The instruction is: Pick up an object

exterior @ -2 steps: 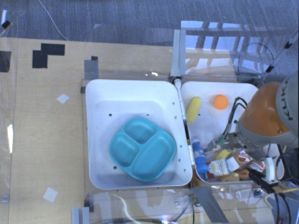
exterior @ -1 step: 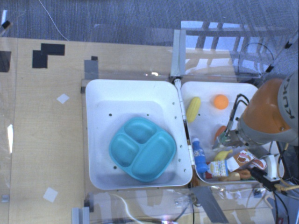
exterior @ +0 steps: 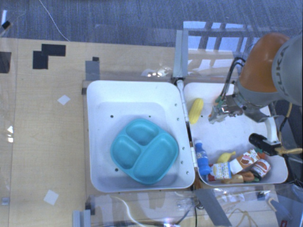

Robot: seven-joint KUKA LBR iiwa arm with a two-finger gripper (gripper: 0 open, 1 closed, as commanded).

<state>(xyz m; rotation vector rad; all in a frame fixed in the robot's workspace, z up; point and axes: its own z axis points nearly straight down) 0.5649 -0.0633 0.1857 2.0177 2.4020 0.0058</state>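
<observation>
Inside left bin [exterior: 102, 126], blue plate [exterior: 144, 150] (three compartments); right bin [exterior: 246, 141], toys.

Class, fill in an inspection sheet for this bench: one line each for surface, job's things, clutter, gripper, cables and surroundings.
Surface: wooden bench bearing two white bins, left bin and right bin, side by side.
Job's things: in the right bin, a yellow corn cob near the divider, a blue bottle below it, and a pile of small packages at the near edge.
Clutter: a blue divided plate in the left bin; black tape marks on the bench.
Gripper: gripper hangs over the right bin, right of the corn cob; nothing seen between its fingers.
Cables: a black cable on the arm; a thin wire on the floor.
Surroundings: blue-grey carpet.
</observation>
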